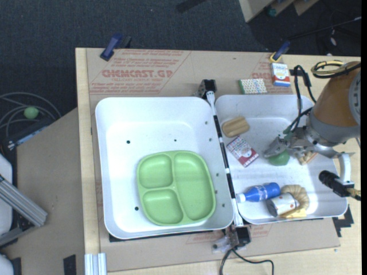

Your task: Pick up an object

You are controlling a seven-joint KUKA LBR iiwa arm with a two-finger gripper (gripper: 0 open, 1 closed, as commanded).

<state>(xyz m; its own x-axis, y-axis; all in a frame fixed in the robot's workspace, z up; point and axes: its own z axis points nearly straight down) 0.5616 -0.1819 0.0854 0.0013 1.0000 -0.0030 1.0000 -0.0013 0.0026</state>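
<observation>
My gripper (279, 148) reaches in from the right and is low in the right bin (258, 105). It sits directly over a small green object (279, 158), whose top it partly hides. To its left a red and white packet (241, 151) lies near the divider. A tan block (235, 126) rests behind the packet. Along the bin's front lie a blue and white bottle (261, 192), a small can (280, 205) and a curved tan pastry-like item (298, 196).
The left bin (114, 130) holds a green divided plate (175, 186). Small cards (253, 86) and a box (280, 74) lie on the bench behind the right bin. Cables (330, 67) hang near the arm (338, 110) at the right.
</observation>
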